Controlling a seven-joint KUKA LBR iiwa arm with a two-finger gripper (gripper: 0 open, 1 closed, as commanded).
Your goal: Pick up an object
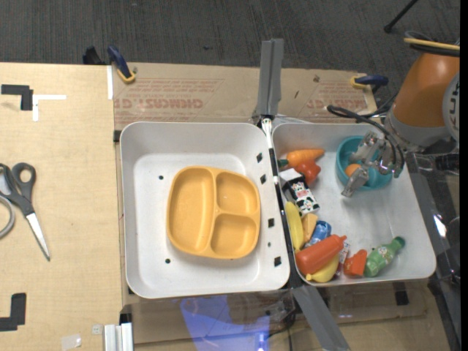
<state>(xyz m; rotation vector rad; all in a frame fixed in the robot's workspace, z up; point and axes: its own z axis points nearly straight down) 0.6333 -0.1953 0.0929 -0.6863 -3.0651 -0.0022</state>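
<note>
Tool (pixel 363 172): two-finger unit on the grey arm with the orange band (pixel 430 86), reaching in over the far right part of the right bin (pixel 409 225). It sits low over a teal bowl (pixel 358 161), fingers slanting down toward the bowl's near rim; whether they stand apart or together cannot be told from this slant, and nothing is seen clamped between them. Candidate item: a small orange piece (pixel 354 169) inside the bowl, just beside the tool's tip, contact unclear. Other stock, to the tool's left along the bin divider: orange carrot-like toy (pixel 304 155), red piece (pixel 308 170), black-and-white carton (pixel 300 191), banana (pixel 293 224). Below and left of the tool, at the bin's near wall: red pepper-like toy (pixel 320 252), green bottle-like toy (pixel 385 254). Well left of the tool: left bin (pixel 139 196) holding a yellow divided plate (pixel 214 212); scissors (pixel 28 203) on the bench (pixel 51 269) beyond it. Step in hand, as judged: approach and descent onto the bowl or its contents, grasp not yet confirmed. Next move calls for: settling the fingers astride the bowl rim or the orange piece, closing firmly, then lifting straight up; a rim grip may tip the bowl.
</note>
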